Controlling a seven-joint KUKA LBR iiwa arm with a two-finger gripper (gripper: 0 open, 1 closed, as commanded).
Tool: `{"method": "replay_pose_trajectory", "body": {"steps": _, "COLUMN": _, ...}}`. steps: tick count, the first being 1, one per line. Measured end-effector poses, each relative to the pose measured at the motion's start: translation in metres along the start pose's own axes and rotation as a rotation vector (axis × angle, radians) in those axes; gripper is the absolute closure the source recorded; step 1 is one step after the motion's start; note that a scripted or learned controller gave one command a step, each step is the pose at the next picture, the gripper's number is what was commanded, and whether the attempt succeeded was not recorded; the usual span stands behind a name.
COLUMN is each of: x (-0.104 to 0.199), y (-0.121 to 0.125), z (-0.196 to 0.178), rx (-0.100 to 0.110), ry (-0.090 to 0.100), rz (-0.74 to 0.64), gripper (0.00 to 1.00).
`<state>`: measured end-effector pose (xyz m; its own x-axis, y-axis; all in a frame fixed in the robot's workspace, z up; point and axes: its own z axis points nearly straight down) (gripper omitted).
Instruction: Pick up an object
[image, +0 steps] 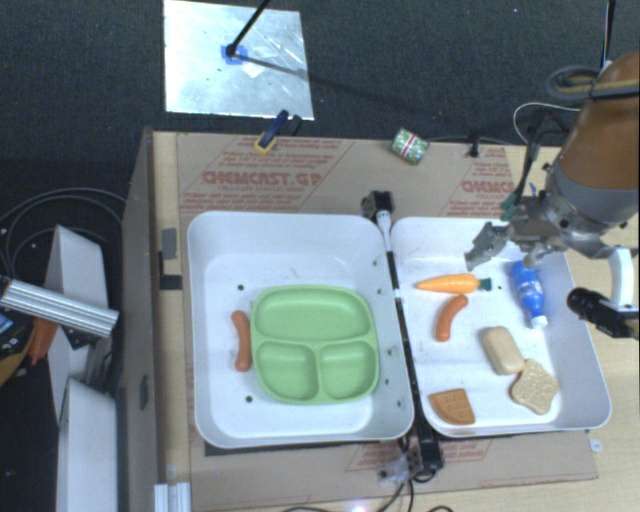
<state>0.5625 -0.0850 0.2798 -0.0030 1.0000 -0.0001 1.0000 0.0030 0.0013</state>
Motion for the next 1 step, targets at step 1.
{"method": "replay_pose_trajectory", "body": {"steps": 1, "x": -0.0331, "y": 0.0150, "z": 0.0912, "rx": 0.003, "ry": 0.000, "rz": 0.002, "gripper": 0.00}}
